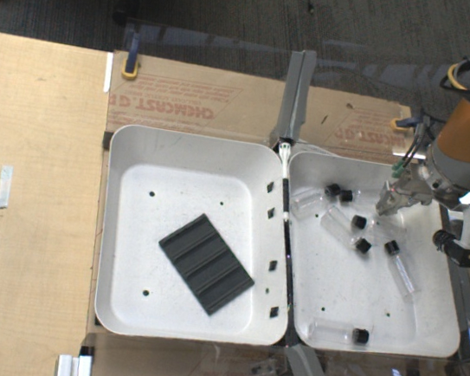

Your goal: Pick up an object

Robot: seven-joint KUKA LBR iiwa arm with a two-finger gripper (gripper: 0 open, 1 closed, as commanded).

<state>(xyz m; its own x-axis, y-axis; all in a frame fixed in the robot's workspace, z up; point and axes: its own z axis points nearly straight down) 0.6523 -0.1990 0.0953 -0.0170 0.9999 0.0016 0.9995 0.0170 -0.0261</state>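
My gripper (385, 207) hangs over the far right part of the right bin (430, 343), below the orange-banded wrist. Several clear tubes with black caps lie in this bin. One cap (359, 221) sits just left of and below the gripper tip, and another cap (337, 192) lies further left. A capped tube (400, 264) lies toward the bin's right side, and one more tube (344, 335) rests near the front wall. In the left bin (114, 296) a dark grey ribbed block (205, 263) lies flat at a slant.
A grey divider post (297, 96) stands between the bins at the back. Cardboard (195, 102) lies under and behind both bins. Wooden bench top (24, 195) stretches out to the left. Cables and a bracket (459, 242) hang close to the right bin's right wall.
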